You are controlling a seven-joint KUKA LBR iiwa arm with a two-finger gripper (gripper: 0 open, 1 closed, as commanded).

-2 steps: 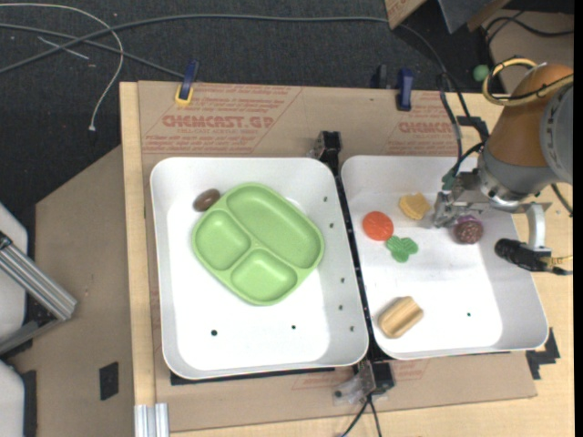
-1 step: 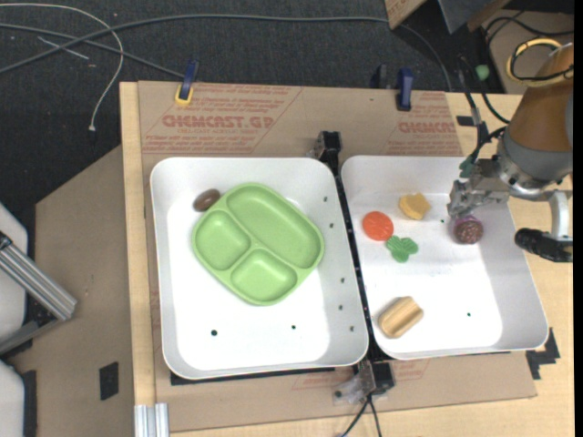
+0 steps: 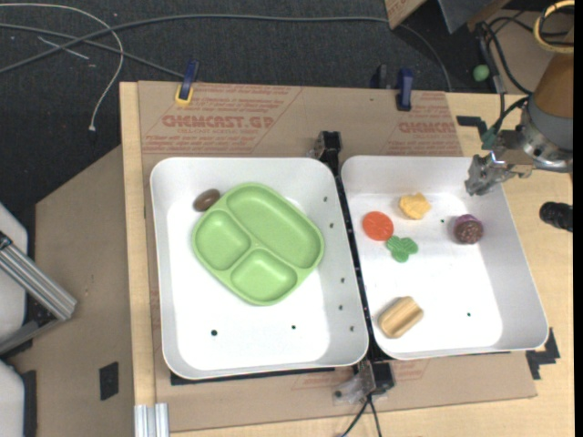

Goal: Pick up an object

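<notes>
Near edge of bench: I see a dark cable (image 3: 369, 406) running off between the two bins, on the brown cardboard sheet (image 3: 301, 107) that lies under both.
Right bin, near part: I read a tan, bread-like block (image 3: 400, 317) lying on the white floor of the right bin (image 3: 510, 330), well apart from the other pieces.
Right bin, middle: a small green piece (image 3: 401, 248) sits just beside an orange-red round piece (image 3: 378, 225), the two almost touching; a dark purple round piece (image 3: 468, 229) lies to their right.
Right bin, far part: a yellow piece (image 3: 414, 207) rests near the orange-red one, a little further back.
Left bin: a green divided tray (image 3: 258, 242) with three compartments lies tilted in the left bin (image 3: 182, 335); a small brown oval piece (image 3: 208, 199) sits just off the tray's far left corner.
Gripper: the gripper (image 3: 480, 178) hangs over the far right corner of the right bin, above and behind the purple piece, apart from it; I see nothing between its fingers, and I cannot tell how far they are parted.
Arm: the grey arm (image 3: 551, 126) reaches in from the right.
Far edge: a blue clamp (image 3: 189, 80) and a second clamp (image 3: 404, 89) pin the cardboard; pale cables (image 3: 82, 44) trail over the dark floor beyond.
</notes>
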